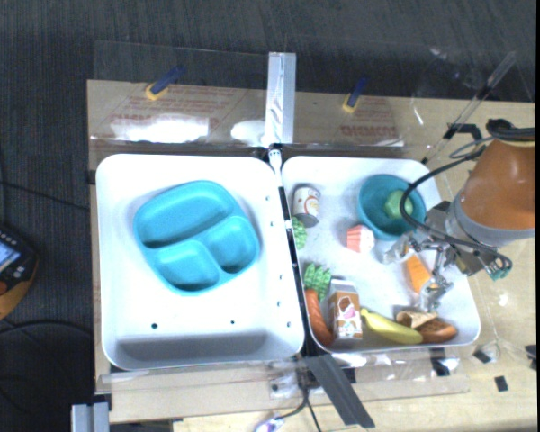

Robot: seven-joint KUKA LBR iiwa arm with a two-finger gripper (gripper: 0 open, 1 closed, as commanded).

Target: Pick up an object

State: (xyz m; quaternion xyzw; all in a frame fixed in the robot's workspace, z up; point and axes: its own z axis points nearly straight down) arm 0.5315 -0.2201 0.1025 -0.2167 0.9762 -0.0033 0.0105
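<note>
Two shallow white plastic bins, glossy, rounded corners. Left bin (117, 241) holds one teal 3-compartment tray (196, 234), smooth, sitting at a tilt near centre. Right bin (378, 171) is cluttered: teal round bowl (382, 207) at 1 o'clock w/ something green inside, small printed can (305, 204) at 10 o'clock against the divider wall, pink/white lump (361, 238) near centre, green knobbly piece (316, 275) at 8 o'clock, brown printed carton (345, 313) and yellow banana (389, 327) along 6 o'clock, brown bun-like item (428, 328) at 5 o'clock; red-orange long thing (316, 318) at 7 o'clock is part hidden by the bin wall. Gripper (425, 273) is over the bin's 3–4 o'clock area, metal fingers pointing down, an orange carrot-shaped piece (416, 272) right at them. Can't tell jaw opening or whether the orange piece is actually clamped, too small and blurred. Arm's orange band (504, 187) is cut off at 3 o'clock of view; black cable (429, 176) loops across the bowl rim.
</note>
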